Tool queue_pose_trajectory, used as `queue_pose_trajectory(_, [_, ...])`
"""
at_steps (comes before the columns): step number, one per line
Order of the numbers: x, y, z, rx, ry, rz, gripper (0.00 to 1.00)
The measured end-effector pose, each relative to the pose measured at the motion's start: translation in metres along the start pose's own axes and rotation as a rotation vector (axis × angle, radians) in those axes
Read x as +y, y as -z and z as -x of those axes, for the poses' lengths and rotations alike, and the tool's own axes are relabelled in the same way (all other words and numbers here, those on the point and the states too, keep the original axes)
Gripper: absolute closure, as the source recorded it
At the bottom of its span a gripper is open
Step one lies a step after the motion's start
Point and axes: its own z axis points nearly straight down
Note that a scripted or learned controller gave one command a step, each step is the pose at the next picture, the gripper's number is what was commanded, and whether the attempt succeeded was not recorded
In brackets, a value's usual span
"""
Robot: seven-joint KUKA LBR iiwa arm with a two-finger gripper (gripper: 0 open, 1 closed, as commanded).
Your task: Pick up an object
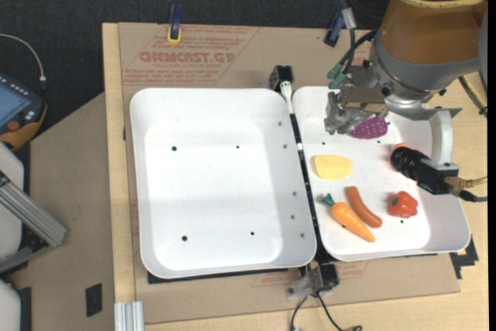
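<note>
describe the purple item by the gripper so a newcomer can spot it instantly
Start at the right-hand bin of the two white bins, where the toy food lies. Go to its far end, under the grey and orange arm: the purple grape bunch lies just beside the gripper. It is the only purple, bumpy item; the others are yellow, orange or red.

The purple plastic bunch of grapes is partly covered by the metal two-finger gripper, whose fingertips cannot be told apart. The grey arm with its orange band is cut off by the top and right edges.
</note>
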Motion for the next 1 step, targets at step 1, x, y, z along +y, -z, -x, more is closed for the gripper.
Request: queue_pose_trajectory(1, [0.0007,0.0101,-0.0001,-0.001,0.001,0.002,1.00])
